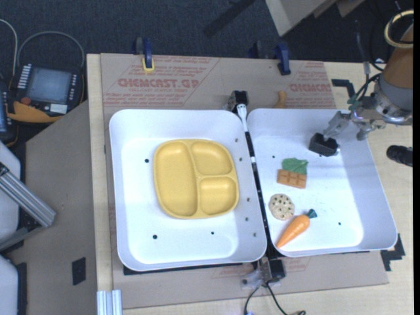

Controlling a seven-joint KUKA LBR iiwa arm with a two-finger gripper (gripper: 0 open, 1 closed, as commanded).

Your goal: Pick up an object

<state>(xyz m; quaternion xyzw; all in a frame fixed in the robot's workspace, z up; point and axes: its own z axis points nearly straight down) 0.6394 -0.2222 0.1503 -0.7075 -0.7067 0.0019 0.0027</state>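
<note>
The right bin [357, 195] holds a green toy piece [296, 165] touching a brown waffle-like block [292, 178], with a round speckled cookie [281, 206] and an orange toy carrot [293, 230] nearer the front. My gripper [365, 127] hangs over the bin's far right part, up and to the right of these objects and apart from all of them. Nothing shows between its fingers.
A yellow divided plate [195, 177] lies in the middle of the left bin [128, 195]. The two bins meet along a raised rim [252, 169]. Clamps [147, 52] stand at the bench's far edge, and a pendant screen [47, 85] lies off the bench at left.
</note>
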